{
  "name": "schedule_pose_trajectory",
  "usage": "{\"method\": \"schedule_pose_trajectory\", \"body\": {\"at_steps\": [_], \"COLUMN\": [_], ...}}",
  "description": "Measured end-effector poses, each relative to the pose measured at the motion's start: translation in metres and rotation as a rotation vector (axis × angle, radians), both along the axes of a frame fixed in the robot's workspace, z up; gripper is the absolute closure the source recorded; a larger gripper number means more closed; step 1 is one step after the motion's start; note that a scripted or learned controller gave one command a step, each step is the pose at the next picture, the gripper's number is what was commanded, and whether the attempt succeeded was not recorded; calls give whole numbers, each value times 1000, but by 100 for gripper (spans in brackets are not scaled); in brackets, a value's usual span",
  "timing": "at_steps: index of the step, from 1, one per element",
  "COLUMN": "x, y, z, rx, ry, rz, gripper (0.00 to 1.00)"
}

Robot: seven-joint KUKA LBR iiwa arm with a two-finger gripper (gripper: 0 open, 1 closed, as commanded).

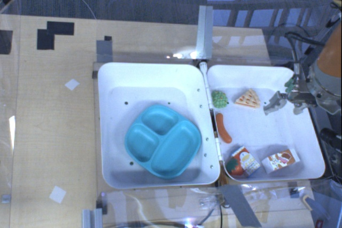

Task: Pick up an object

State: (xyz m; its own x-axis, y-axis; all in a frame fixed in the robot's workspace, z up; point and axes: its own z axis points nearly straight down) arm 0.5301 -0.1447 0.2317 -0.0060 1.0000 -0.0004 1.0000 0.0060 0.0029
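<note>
Two shallow white plastic bins sit side by side on a pale wooden bench. The left bin (115, 83) holds a round blue plastic plate (163, 140) divided into three compartments, lying flat a little right of the bin's middle and toward its near side.

The right bin (310, 131) holds several small toy foods. At its far left, close to the wall shared with the other bin, lies a small green knobbly piece like a broccoli floret (219, 98). Just right of it, apart from it, lies a tan wedge with a waffle-like grid pattern (248, 99). Nearer, along the left wall, lies a slim orange-red sausage-shaped piece (223, 128), its length running near to far. In the near part of the bin a small carton with a red and green picture (243, 162) lies tilted at the left, and a small white carton with a red-brown label (280, 160) lies to its right, the two close but not touching.

The grey arm reaches in from the right edge. Its two-finger gripper (279, 101) hangs over the far right part of the right bin, right of the waffle wedge and apart from it. Whether the claw is open or closed I cannot tell; nothing shows between its tips.
</note>
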Motion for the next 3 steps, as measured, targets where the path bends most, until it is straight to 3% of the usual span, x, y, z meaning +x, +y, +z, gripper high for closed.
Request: {"method": "schedule_pose_trajectory", "body": {"at_steps": [1,2,3], "x": [-30,58,67], "y": [17,-3,54], "z": [-141,-88,-143], "rx": [2,0,1], "ry": [-2,-2,-7], "rz": [-268,-241,-287], "gripper": [0,0,0]}}
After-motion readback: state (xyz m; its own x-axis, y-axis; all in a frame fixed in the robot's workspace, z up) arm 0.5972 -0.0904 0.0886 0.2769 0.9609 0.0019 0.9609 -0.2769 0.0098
